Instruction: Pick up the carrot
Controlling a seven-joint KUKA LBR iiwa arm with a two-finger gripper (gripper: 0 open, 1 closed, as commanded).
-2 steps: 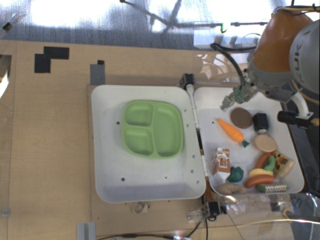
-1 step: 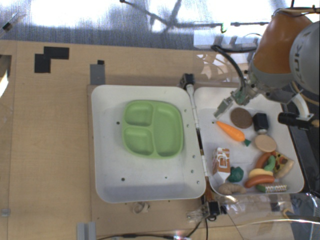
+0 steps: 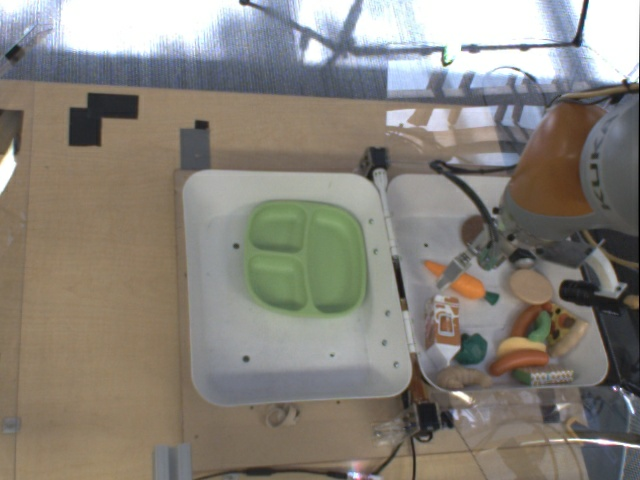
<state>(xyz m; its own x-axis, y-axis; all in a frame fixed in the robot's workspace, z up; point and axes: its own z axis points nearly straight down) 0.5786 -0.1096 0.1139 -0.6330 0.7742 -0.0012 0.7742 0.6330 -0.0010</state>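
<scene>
Camera view: carrot [image 3: 462,282] lying in right bin [image 3: 410,228], orange with green top, near toy food pile. Fingers [image 3: 466,262] spread apart just above carrot, gripping nothing. Green divided plate [image 3: 305,257] in left bin [image 3: 215,368].

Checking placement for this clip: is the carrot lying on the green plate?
No. The carrot lies in the right bin among other toy food, while the green plate sits in the left bin.

My claw [image 3: 470,261] hangs over the right bin [image 3: 420,218], just above the carrot [image 3: 462,283] — toy foods crowd nearby, and a green divided plate [image 3: 304,256] sits in the left bin [image 3: 215,298].
</scene>
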